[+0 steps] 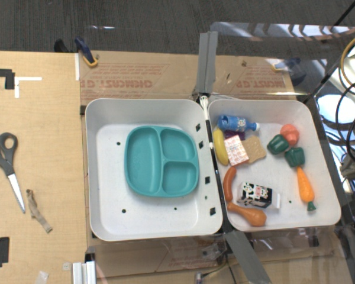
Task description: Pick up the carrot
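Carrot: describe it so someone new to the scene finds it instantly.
Look in the right bin, near its right wall. The carrot lies there pointing toward the bin's front edge, just below a green pepper. It is the slim orange cone with a small green tip, unlike the curved sausage further left.

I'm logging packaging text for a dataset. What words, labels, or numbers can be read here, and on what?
Cardboard sheet behind the bins: red block lettering, upside down in this view, too blurred to read surely.
Cardboard at right: the same kind of red print, unreadable.
Blue bottle: label too small to read.
Red-and-white packet: print too small.
Black-and-white carton: no legible text.
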Controlling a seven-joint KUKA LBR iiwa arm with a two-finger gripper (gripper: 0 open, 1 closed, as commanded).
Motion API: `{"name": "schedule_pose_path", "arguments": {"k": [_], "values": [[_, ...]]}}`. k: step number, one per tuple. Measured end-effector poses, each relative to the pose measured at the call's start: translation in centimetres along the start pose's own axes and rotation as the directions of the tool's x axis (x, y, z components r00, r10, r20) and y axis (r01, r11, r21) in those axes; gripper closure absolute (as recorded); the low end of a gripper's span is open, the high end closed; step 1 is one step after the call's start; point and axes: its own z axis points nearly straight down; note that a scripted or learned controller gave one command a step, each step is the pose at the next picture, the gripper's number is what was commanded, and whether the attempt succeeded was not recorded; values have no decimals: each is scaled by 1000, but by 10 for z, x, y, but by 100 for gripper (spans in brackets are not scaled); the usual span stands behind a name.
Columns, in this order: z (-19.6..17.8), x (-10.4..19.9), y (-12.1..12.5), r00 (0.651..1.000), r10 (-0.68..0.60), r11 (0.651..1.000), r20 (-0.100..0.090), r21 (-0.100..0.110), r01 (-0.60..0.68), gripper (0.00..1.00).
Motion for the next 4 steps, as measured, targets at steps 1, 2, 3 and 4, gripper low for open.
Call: {"name": "schedule_pose_path", "arguments": {"k": [1,2,3,4], "values": [[-18,0,0,970,-242,970,0,1,242,100],[6,-12,3,914,-406,914,1,-1,406,100],[196,-20,6,771,-637,771,2,-3,637,100],[36,-22,-15,638,-770,638,3,0,770,100]]}}
